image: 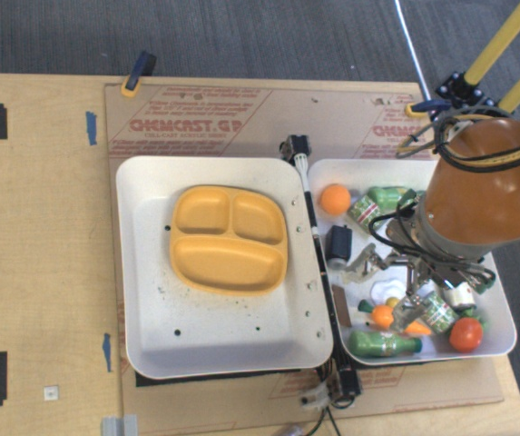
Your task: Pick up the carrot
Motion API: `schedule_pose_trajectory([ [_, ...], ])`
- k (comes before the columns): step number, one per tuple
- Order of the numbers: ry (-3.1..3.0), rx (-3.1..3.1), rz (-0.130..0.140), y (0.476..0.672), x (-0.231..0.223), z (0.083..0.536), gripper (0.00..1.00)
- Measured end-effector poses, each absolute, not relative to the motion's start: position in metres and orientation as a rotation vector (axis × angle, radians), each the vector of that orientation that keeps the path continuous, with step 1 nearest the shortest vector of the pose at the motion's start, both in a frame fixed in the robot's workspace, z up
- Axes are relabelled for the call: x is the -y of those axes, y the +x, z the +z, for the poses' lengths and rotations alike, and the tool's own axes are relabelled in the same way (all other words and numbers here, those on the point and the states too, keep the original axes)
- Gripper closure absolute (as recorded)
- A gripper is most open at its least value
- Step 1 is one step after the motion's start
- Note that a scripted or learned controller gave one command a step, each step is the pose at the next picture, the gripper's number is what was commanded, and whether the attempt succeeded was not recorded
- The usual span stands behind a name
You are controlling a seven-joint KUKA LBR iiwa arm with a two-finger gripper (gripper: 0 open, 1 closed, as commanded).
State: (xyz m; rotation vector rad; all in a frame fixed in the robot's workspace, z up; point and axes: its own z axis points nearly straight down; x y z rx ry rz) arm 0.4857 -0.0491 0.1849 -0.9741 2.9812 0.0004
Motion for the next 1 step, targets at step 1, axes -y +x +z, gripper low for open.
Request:
schedule_pose_trajectory([
  [1, -1.377, -2.818, 0.001, 0.4907, 0.0328, 0.1849, 0.00],
])
